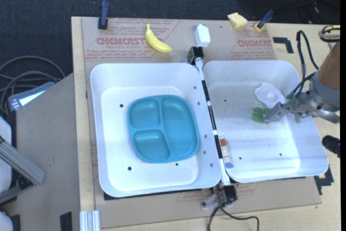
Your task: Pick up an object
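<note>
- Claw (pixel 277 112) is sitting low in the right-hand shallow white plastic bin (pixel 281 162), coming in from the right edge; grey arm (pixel 330 86) is reaching over the bin's right wall.
- Claw tip is touching or just beside a small green leafy object (pixel 260 114) on the bin floor; can't tell whether the fingers are spread or pinching, resolution too low there.
- Nothing is showing clearly between the fingers, so not calling it a grasp.
- Pale translucent crumpled plastic object (pixel 267 94) is lying just above the green one, near the claw, also on the right bin floor.
- Left-hand shallow white plastic bin (pixel 108 116) is carrying a teal three-compartment plastic plate (pixel 162 128), lying flat, roughly centred.
- Small red, white and blue item (pixel 224 150) is sitting on the seam between the two bins, toward the front.
- Yellow plastic banana (pixel 156 40) is lying on the wooden tabletop (pixel 86 62) behind the left bin, well apart from the claw.
- Small white block (pixel 203 34) is sitting on the tabletop behind the bin seam.
- Pale yellow wedge-shaped block (pixel 237 20) is resting at the tabletop's back edge, beside a blue and yellow clamp (pixel 263 20).
- Dark blue clamp (pixel 103 14) is gripping the back-left edge of the tabletop.
- Black cable (pixel 303 57) is looping over the right bin's back-right corner.
</note>
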{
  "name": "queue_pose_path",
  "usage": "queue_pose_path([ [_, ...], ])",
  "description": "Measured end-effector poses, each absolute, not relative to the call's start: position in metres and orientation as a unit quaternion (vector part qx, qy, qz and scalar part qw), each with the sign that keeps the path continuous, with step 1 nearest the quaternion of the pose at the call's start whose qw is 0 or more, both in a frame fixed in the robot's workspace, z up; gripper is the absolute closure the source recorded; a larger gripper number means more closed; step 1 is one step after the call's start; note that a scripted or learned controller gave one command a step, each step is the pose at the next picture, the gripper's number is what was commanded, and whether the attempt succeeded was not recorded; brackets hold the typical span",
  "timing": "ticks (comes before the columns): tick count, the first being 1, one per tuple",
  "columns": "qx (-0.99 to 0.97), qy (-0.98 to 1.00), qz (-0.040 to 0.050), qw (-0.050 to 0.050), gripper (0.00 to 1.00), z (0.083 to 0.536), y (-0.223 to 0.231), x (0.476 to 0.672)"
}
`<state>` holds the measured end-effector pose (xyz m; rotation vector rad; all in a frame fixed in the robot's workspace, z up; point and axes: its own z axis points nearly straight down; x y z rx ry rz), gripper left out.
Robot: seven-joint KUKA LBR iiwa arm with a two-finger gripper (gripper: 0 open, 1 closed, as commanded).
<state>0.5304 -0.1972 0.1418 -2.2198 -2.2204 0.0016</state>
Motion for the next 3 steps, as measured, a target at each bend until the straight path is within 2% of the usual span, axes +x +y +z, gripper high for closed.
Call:
queue_pose_path([
  [1,-0.707,-0.708,-0.0026,-0.005,0.0,0.089,-0.126,0.576],
  [2,-0.707,-0.707,-0.0036,-0.011,1.0,0.103,-0.129,0.579],
  [3,-0.707,-0.708,-0.0008,0.0,1.0,0.185,-0.054,0.584],
])
